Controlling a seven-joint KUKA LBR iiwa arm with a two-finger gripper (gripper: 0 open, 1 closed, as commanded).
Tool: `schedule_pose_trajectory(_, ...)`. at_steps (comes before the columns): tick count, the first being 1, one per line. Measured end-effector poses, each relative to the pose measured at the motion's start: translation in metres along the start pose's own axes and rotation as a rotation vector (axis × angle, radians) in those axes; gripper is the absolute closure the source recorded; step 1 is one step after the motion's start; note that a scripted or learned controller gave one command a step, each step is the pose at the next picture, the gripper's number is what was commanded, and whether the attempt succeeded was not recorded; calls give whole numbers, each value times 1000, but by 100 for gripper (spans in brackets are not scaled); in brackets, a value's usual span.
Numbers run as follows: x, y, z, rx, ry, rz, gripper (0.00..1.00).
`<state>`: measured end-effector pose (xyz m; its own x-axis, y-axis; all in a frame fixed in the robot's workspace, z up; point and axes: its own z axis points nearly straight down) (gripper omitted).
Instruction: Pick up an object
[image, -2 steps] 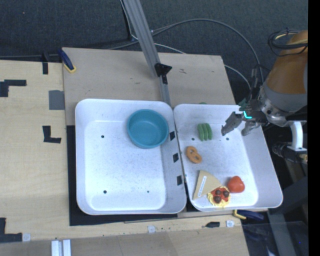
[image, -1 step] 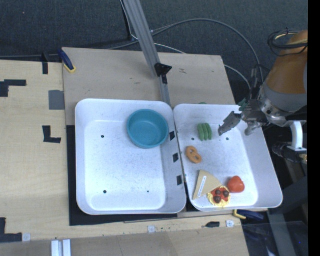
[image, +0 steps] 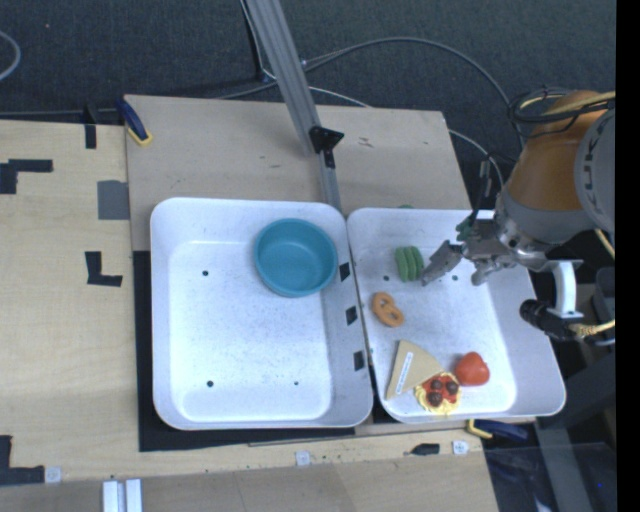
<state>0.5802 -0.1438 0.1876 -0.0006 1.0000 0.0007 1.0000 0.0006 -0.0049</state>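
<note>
— End effector (image: 455, 262) first: where does it sit?

— Over the right bin (image: 520, 330), near its far right part, fingers spread open and holding nothing. One finger (image: 437, 266) slants down toward the left; the other reaches toward the bin's right side.

— Which object is nearest?

— The green piece (image: 408, 263), just beside the left fingertip, to its left. Its long axis runs roughly from the bin's far edge toward the near edge, so the fingers would need to straddle it across its short side.

— And the rest?

— The orange piece (image: 387, 309) lies left and nearer the camera. The wedge (image: 408, 366), the red piece (image: 472, 369) and a small berry-topped piece (image: 438, 392) sit at the near edge, well apart from the fingers. The blue bowl (image: 295, 257) is in the left bin (image: 200, 330).

— So the move?

— I judge a short shift left, then down onto the green piece.
</note>
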Motion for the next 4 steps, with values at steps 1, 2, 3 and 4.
schedule_pose_trajectory(1,10,-4,54,0,0,0,0)
schedule_pose_trajectory(2,10,-4,98,-7,-2,0,0)
schedule_pose_trajectory(3,9,-3,87,-8,-3,0,100)
schedule_pose_trajectory(4,0,-7,36,-8,-2,0,100)
